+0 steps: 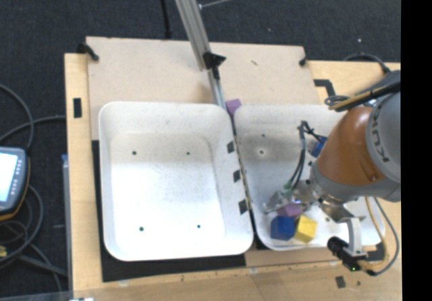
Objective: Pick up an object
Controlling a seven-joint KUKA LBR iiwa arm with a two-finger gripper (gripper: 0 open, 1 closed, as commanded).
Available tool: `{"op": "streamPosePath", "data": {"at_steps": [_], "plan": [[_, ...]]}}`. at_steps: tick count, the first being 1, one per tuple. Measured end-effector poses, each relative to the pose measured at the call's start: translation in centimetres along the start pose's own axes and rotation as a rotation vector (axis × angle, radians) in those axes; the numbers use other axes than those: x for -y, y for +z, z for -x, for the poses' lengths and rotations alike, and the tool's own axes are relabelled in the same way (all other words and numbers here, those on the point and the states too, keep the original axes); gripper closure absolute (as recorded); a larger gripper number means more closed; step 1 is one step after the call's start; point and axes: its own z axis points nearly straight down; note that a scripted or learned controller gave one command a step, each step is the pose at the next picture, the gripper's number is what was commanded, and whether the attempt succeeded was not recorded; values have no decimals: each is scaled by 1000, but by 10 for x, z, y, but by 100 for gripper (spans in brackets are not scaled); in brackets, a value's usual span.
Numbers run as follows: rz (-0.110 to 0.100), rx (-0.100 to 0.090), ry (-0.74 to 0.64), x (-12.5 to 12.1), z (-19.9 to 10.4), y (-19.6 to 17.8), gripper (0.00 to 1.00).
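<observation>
The left shallow white plastic bin [115,158] holds nothing to grasp. In the right white bin [263,131], target the small purple block [292,210] under the gripper [287,200]; you cannot tell its finger state. The blue cube [283,227] and yellow cube [306,229] crowd just beside it.

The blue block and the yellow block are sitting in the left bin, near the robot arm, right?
Not quite. The blue block and the yellow block are in the right bin, not the left bin. The camera view shows them side by side at that bin's near edge, just below the robot arm.
</observation>
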Motion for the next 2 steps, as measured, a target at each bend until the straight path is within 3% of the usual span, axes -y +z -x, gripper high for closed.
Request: {"op": "streamPosePath", "data": {"at_steps": [1, 2], "plan": [[5, 0, 5, -2, 1, -11, 100], [2, -6, -13, -30, -91, -102, 100]]}}
